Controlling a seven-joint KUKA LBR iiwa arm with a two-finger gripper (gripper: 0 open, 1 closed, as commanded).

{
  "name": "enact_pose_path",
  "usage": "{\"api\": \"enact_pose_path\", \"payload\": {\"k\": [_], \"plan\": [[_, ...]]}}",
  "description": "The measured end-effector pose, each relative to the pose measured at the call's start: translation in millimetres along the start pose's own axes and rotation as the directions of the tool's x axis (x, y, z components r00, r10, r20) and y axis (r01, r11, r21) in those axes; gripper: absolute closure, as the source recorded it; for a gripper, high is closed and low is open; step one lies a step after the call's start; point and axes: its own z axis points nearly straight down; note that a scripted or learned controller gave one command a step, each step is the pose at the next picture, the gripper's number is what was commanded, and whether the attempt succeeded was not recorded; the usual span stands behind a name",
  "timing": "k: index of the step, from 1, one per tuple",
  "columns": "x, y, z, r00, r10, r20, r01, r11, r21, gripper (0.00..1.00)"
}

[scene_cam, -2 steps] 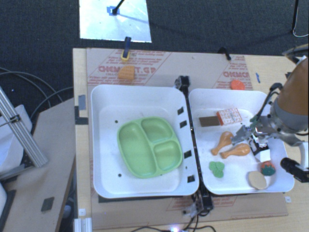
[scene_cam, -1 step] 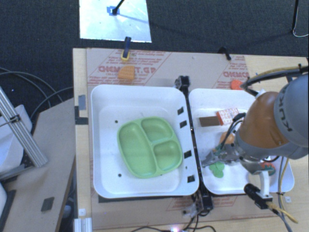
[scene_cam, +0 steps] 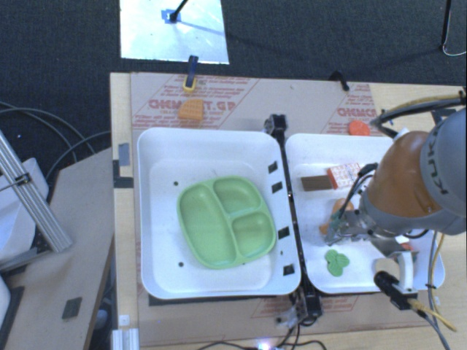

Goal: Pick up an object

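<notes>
Camera view: two bins (scene_cam: 157, 195), one tray (scene_cam: 226, 221).

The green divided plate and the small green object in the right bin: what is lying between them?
In the camera view, between the green divided plate and the small green object lie bare white bin floor and the black divider joining the two bins.
</notes>
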Motion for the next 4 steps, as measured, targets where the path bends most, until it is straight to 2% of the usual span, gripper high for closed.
{"api": "enact_pose_path", "payload": {"k": [1, 2, 3, 4], "plan": [[-59, 91, 14, 1.0, -0.001, 0.005, 0.001, 1.0, -0.007, 1.0], [-56, 87, 15, 1.0, -0.001, 0.001, 0.001, 1.0, 0.002, 0.0], [-65, 32, 15, 1.0, 0.004, 0.0, -0.004, 1.0, 0.007, 0.0], [-25, -3, 15, 1.0, -0.002, -0.003, 0.002, 1.0, 0.007, 0.0]]}}
